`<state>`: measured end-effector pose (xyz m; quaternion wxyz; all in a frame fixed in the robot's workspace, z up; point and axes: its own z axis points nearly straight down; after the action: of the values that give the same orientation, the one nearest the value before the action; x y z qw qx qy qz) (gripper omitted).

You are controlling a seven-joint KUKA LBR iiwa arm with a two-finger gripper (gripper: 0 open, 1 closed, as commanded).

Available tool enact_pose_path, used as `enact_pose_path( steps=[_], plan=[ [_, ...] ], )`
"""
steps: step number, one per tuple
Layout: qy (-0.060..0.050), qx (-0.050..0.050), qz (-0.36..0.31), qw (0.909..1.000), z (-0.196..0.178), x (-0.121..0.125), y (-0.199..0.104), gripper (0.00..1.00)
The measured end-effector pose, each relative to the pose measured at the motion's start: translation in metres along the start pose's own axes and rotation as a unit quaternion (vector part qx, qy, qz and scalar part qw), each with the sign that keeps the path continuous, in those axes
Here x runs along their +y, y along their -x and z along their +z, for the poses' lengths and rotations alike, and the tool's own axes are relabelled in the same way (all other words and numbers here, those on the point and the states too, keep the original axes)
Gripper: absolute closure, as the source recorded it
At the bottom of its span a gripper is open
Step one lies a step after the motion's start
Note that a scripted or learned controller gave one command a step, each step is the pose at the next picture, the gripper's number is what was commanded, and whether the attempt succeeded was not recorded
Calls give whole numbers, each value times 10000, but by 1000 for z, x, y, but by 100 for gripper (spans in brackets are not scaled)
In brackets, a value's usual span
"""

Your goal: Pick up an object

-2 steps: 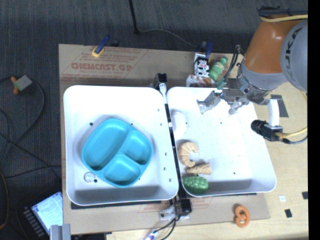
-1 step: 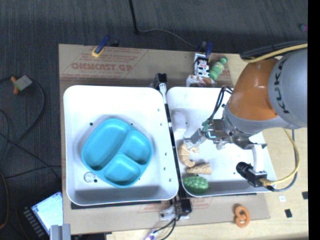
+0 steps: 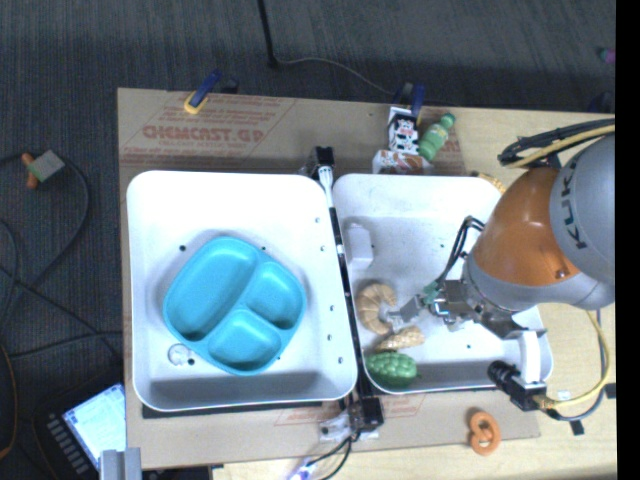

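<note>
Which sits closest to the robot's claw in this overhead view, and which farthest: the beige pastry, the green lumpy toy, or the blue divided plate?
From the gripper:
1. Beige pastry, just to its left in the right bin.
2. Green lumpy toy, below it at that bin's near edge.
3. Blue divided plate, far left, in the other bin.

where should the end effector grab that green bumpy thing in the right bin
Grip the green bumpy item across its short width, coming straight down from above. It lies flat with its long axis left to right, close to the right bin's front wall, and a tan item sits just behind it, so side approaches look crowded.
</note>
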<state>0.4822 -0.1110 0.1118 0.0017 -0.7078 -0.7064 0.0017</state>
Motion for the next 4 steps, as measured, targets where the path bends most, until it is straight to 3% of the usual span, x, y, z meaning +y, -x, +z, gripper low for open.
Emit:
enact_pose_path(
  steps=[1, 2, 3, 4],
  plan=[
    [6, 5, -7, 10000, 11, 1, -14, 0],
    [4, 7, -3, 10000, 2, 1, -15, 100],
    [27, -4, -15, 10000, -102, 50, -59, 100],
    [18, -4, -12, 10000, -112, 1, -90, 100]
  ],
)
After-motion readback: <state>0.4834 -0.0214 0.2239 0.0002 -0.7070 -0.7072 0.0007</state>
